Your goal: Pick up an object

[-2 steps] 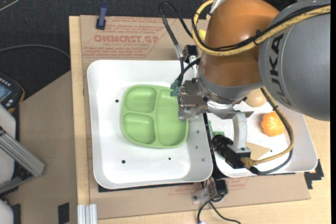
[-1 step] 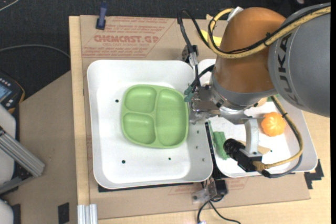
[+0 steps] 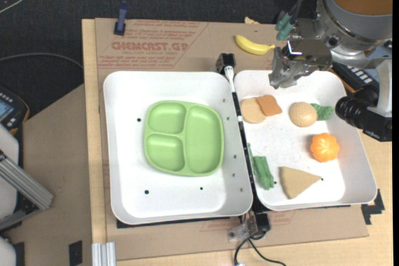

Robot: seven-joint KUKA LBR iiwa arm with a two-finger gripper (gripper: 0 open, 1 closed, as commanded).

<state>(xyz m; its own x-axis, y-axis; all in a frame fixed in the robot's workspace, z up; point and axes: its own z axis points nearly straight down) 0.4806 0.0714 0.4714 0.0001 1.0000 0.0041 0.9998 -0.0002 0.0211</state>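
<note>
The right white bin [image 3: 349, 193] holds a tan round cookie [image 3: 252, 110] with an orange slab [image 3: 270, 104] against it, a beige bun [image 3: 303, 114] beside a green leafy piece [image 3: 323, 112], an orange fruit [image 3: 324, 147], a tan wedge [image 3: 298, 182] and a green pickle-like piece [image 3: 262, 172]. My gripper [image 3: 283, 76] hangs over the bin's far edge, above and behind the orange slab, with nothing seen between its fingers. A yellow banana [image 3: 252, 45] lies on the cardboard behind the bin, left of the gripper.
The left white bin [image 3: 121, 134] carries a green divided plate [image 3: 184, 137]. A black clamp [image 3: 225, 61] sits at the far end of the seam between the bins. A blue clip [image 3: 121, 19] rests on the cardboard's far left corner.
</note>
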